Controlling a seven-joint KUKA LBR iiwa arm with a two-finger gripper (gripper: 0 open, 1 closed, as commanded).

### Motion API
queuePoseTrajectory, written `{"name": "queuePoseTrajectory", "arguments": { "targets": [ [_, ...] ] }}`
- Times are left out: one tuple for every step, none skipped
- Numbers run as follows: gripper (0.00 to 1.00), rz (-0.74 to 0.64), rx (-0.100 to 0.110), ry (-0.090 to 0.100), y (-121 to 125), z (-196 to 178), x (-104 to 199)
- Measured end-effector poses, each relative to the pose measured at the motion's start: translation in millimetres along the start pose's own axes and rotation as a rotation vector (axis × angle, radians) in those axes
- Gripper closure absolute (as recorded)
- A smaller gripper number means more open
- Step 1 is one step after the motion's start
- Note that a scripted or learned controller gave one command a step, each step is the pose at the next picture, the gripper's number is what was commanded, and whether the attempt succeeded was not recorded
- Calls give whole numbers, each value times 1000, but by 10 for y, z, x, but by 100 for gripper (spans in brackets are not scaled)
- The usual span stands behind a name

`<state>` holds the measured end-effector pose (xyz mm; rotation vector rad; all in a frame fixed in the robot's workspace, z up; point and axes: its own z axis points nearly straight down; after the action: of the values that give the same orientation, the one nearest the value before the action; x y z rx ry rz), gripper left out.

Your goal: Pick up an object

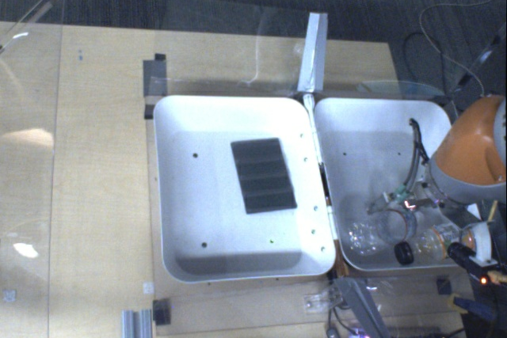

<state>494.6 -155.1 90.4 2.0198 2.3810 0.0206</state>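
Camera view, nearest first: two white bins side by side on one wooden surface (95, 194).
Right bin (356, 131): one clear plastic bottle (412, 243) with a black cap, lying on its side at the near wall; beside it what may be one crumpled clear wrapper (366, 235), hard to read.
End effector (408, 202): just above the bottle, seemingly not touching; whether it is released or clenched cannot be told.
Left bin (182, 170): one dark ribbed rectangular pad (264, 175), lying flat mid-bin, well apart from the end effector.

ridged pad (264, 175) in left bin (178, 194), possibly a bottle (420, 243) in right bin (356, 138)
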Motion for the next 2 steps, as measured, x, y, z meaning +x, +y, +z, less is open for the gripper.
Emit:
{"name": "queuePoseTrajectory", "arguments": {
  "targets": [
    [100,-6,-13,-1,59,-127,20],
    [100,234,-2,-6,44,-10,279]
  ]
}}
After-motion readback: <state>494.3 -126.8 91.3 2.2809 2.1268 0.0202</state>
